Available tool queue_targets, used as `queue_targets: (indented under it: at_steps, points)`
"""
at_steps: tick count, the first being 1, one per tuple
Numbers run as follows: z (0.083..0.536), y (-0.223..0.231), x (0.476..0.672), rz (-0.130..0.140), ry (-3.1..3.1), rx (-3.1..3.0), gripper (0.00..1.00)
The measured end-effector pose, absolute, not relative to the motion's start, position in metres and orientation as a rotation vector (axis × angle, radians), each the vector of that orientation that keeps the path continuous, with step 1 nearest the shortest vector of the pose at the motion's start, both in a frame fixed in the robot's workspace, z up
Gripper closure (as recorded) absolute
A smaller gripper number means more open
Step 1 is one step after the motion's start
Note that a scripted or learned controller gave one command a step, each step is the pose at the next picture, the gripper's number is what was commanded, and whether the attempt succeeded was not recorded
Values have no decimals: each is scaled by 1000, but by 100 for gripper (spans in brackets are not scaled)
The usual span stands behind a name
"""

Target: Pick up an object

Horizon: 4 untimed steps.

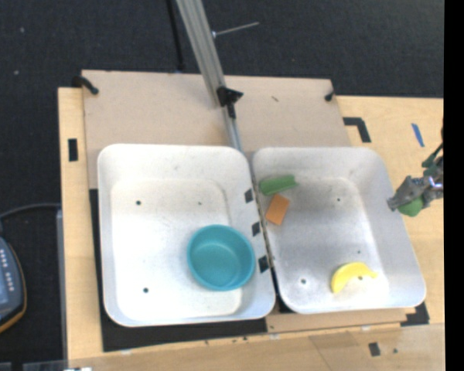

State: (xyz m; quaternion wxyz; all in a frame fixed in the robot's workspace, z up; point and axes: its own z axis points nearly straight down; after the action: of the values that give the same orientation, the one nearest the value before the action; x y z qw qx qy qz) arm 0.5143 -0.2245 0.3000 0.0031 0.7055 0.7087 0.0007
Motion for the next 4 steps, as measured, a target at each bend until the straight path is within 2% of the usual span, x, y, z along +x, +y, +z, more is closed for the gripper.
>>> queue_targets:
  at_steps: [2,3,4]
  points:
    - [271,-133,517,2,2223,2216,100]
    - [261,-84,524,2,2227,2214,100]
    - [255,-41,514,2,2223,2217,100]
